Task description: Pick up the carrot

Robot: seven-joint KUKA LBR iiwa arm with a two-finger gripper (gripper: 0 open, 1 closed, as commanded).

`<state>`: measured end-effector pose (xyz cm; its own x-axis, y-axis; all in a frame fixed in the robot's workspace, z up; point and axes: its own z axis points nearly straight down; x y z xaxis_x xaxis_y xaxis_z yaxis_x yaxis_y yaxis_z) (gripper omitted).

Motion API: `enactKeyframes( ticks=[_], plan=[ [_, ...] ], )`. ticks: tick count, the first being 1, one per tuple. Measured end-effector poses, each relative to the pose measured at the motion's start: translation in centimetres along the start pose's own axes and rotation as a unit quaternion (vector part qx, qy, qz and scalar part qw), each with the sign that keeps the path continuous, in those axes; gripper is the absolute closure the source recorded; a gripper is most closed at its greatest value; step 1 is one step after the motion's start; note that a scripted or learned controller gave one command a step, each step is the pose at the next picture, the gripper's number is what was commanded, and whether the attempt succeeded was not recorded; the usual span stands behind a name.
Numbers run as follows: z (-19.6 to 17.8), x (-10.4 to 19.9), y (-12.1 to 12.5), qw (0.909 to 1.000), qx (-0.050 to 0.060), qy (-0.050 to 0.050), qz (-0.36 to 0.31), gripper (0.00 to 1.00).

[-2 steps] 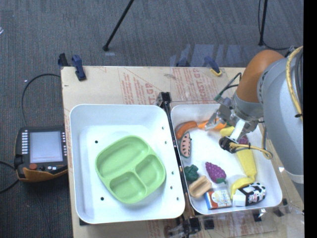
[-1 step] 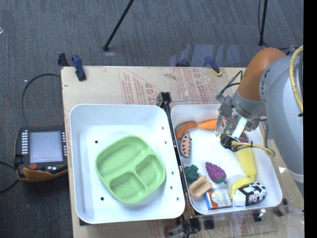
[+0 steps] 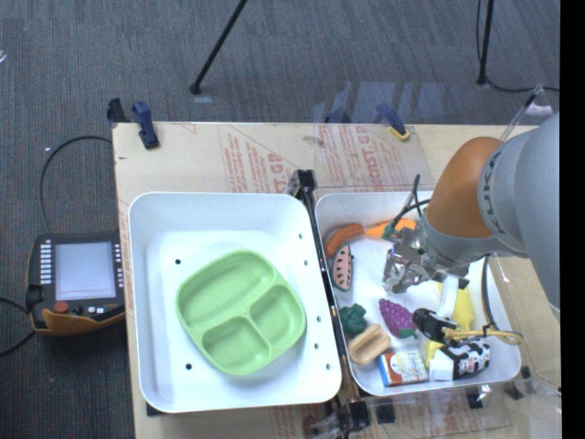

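The carrot (image 3: 381, 230) is a small orange piece lying near the back of the right bin (image 3: 508, 337), its far end partly hidden by the wrist. My gripper (image 3: 400, 280) hangs low in that bin, just in front of the carrot and a little to its right. It points down at bare white floor between the watermelon slice (image 3: 343, 269) and the yellow pieces (image 3: 457, 305). No object shows in the gripper.
Also in the right bin are an orange sausage (image 3: 342, 236), purple grapes (image 3: 396, 316), a green broccoli (image 3: 352, 318), a bun (image 3: 368, 343), a small box (image 3: 403, 367) and a cow-print carton (image 3: 468, 358). The left bin (image 3: 151, 245) holds a green divided plate (image 3: 240, 311).
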<state>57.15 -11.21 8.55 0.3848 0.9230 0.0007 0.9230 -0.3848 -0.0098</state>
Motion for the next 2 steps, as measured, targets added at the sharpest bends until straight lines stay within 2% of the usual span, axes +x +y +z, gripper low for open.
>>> enactKeyframes(
  ticks=[1, 2],
  plan=[
    [-0.1, -0.1, 0.1, 1.0, -0.001, 0.0, 0.001, 0.0],
    [-0.2, 0.6, 7.6, 0.9962, -0.002, 0.0, 0.087, 0.0]
  ],
)
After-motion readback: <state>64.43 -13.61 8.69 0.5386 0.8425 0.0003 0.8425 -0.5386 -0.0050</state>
